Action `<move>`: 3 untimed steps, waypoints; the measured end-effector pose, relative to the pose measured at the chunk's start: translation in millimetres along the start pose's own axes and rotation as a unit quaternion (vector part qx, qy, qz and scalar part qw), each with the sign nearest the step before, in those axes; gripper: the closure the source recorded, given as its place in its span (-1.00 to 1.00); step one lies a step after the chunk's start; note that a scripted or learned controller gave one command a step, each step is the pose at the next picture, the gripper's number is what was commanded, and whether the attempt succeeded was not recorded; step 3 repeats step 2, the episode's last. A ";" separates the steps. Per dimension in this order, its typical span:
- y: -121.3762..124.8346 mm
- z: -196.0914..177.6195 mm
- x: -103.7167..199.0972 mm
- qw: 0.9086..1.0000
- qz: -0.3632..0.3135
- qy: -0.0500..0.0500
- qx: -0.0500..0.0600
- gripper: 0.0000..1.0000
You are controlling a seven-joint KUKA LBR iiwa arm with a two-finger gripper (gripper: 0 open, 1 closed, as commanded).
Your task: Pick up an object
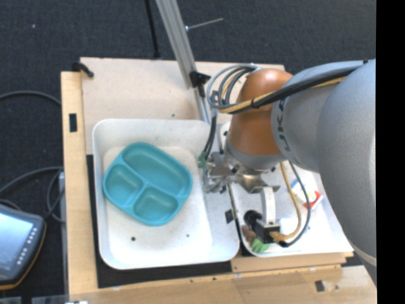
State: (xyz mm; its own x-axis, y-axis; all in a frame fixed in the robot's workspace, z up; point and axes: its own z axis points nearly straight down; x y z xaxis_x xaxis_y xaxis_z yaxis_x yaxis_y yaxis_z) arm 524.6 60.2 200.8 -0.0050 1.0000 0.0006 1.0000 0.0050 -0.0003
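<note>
We see two bins side by side on the table (pixel 136 90), the left bin (pixel 158 249) lying fully open to us and the right bin (pixel 329 230) largely covered by the arm (pixel 316 132) that reaches in from the right. A divided plate (pixel 147 182) lies flat in the left bin, toward its left half, well apart from the bin's right wall. The gripper (pixel 221 173) hangs over the seam between the two bins, to the right of the plate. In the right bin's near corner, below the gripper, we find a small cluster of objects (pixel 262 233) near the rim. A slanted rail (pixel 177 37) rises behind the bins, and a pendant (pixel 19 246) lies off the table at the near left.
</note>
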 end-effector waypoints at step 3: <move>-11.8 -0.2 -25.8 1.000 0.004 -0.001 0.000 1.00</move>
